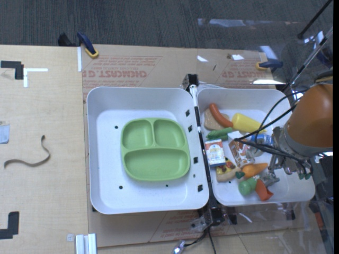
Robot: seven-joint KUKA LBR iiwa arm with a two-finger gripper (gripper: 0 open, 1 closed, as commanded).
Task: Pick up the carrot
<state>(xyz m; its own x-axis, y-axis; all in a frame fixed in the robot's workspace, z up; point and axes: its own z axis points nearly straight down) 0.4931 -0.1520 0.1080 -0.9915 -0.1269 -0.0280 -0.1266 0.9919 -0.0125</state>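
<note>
Carrot (pixel 255 169) lies in right bin (pixel 296 193), toward front, just right of small carton (pixel 215 153), green pepper (pixel 246 186) touching its front side. Pincer (pixel 273 174) hovers just right of carrot's thick end; whether open or closed, cannot tell. Best approach, I reckon: centre over carrot's middle, span its narrow width, descend clear of pepper. Green tray (pixel 155 148) sits well left of carrot, in left bin (pixel 100 157).
</note>
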